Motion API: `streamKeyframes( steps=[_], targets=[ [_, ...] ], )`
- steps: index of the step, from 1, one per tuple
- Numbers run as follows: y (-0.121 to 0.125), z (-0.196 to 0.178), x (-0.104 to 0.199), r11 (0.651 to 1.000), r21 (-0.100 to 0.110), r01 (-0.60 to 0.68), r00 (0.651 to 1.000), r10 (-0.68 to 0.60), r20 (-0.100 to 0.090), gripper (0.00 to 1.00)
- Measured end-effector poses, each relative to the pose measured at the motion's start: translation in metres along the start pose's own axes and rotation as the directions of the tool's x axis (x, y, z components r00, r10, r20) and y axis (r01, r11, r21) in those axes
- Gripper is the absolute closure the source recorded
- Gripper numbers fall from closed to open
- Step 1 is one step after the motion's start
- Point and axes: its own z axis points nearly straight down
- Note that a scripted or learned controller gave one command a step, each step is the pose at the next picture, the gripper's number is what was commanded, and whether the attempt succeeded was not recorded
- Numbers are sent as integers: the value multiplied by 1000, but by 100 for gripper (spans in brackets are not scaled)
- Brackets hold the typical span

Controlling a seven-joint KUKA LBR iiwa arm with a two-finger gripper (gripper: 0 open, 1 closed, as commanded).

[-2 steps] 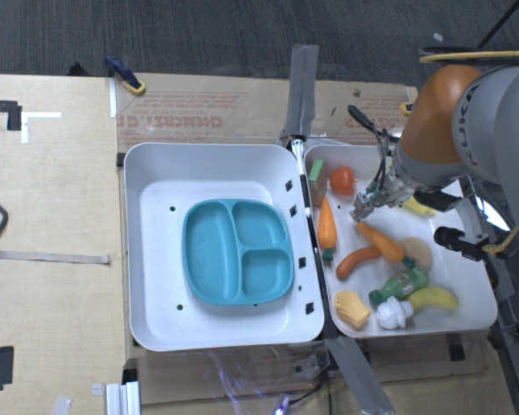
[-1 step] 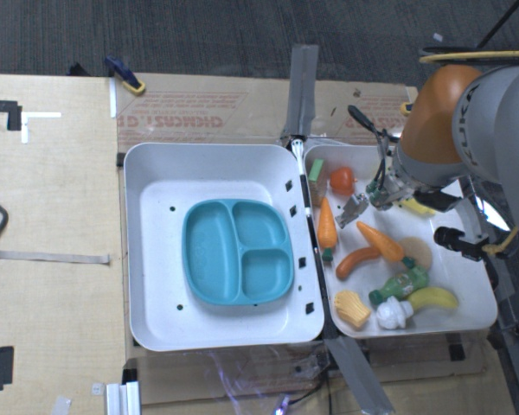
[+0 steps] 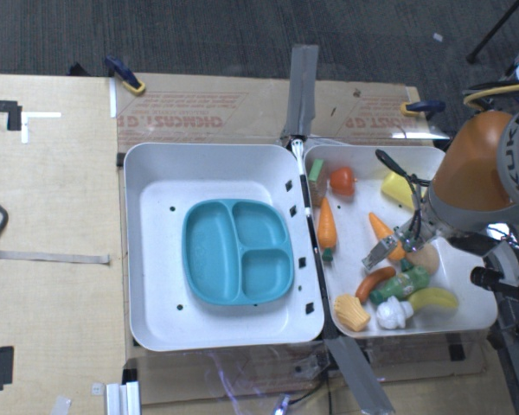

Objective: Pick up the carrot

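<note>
Over the right bin, the jaws hang low, touching or just above a small carrot slanting up-left from them. Whether they grip it I cannot tell. A larger carrot lies upright near the left wall.

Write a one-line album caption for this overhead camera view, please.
Robot gripper reaches among toy foods in the right bin, near a carrot; a blue divided plate sits in the left bin.

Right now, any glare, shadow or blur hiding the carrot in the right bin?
Camera view: lighting even and diffuse, no glare on the carrot; soft shadow only under the blue divided plate; the gripper is slightly blurred over the toy pile, and the arm covers the right bin corner.
</note>
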Motion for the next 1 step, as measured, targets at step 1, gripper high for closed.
streamKeyframes(
  steps=[1],
  targets=[
    [1, -10, -1, 1000, -3, -2, 1000, 2, 2, 100]
  ],
)
